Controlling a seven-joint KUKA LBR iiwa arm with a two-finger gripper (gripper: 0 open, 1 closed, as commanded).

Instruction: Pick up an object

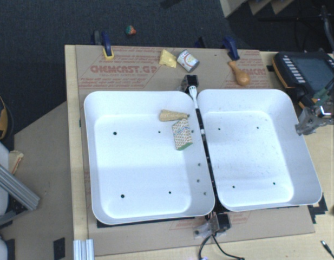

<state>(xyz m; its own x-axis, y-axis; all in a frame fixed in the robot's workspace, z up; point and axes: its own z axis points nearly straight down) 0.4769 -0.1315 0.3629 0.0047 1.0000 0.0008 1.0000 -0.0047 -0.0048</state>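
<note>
Left bin [102, 161], shallow, white, centre-left of frame; holds two items in its upper right part, near the divide between the bins: a tan cone-shaped piece [172, 115] lying on its side, and just below it, touching or nearly so, a small patterned green-and-white packet [182, 134], lying flat and slightly tilted.

Right bin [264, 161], shallow, white, centre-right of frame, its left rim against the left bin's right rim; dark specks on its floor.

Gripper [313, 115], grey metal, at the right edge of frame, just beyond the right bin's upper right rim, well apart from both items; whether its fingers are apart or together cannot be told; nothing visibly held.

Brown board [134, 69] under both bins, printed in red; along its upper strip: a yellow wedge-shaped piece [168, 59], a small white box [188, 60] just beside it, a brown pear-shaped object [239, 73] further right; two blue clamps [106, 44] on the upper edge.

Black handheld pendant [305, 69], upper right.
</note>
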